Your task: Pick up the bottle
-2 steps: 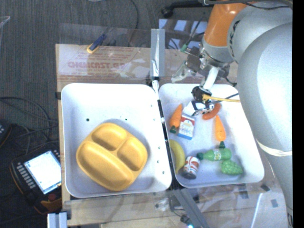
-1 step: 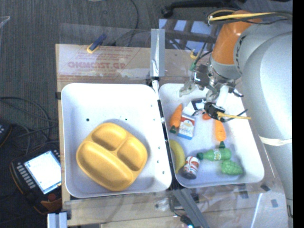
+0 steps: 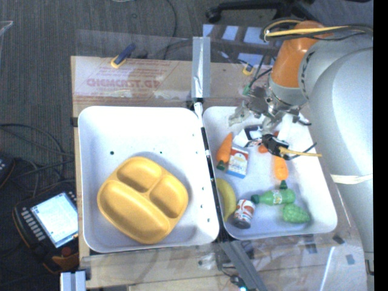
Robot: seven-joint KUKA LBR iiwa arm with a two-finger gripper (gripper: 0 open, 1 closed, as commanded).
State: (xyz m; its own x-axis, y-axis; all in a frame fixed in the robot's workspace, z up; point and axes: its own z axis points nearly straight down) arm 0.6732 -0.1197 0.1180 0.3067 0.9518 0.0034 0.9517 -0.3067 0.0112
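The green bottle (image 3: pixel 274 197) lies on its side near the front of the right bin (image 3: pixel 321 190), its cap pointing left. My gripper (image 3: pixel 257 128) hangs over the back of that bin, well behind the bottle and apart from it, below the orange wrist band (image 3: pixel 290 65). Its dark parts sit above a white and black item (image 3: pixel 250 136) at the bin's back.
In the right bin are a carrot (image 3: pixel 225 147), a small carton (image 3: pixel 237 161), a banana (image 3: pixel 227 199), a red and white can (image 3: pixel 244 213), an orange piece (image 3: pixel 280 168) and a green lumpy toy (image 3: pixel 296 213) beside the bottle. The left bin (image 3: pixel 103 126) holds a yellow divided tray (image 3: pixel 143 199).
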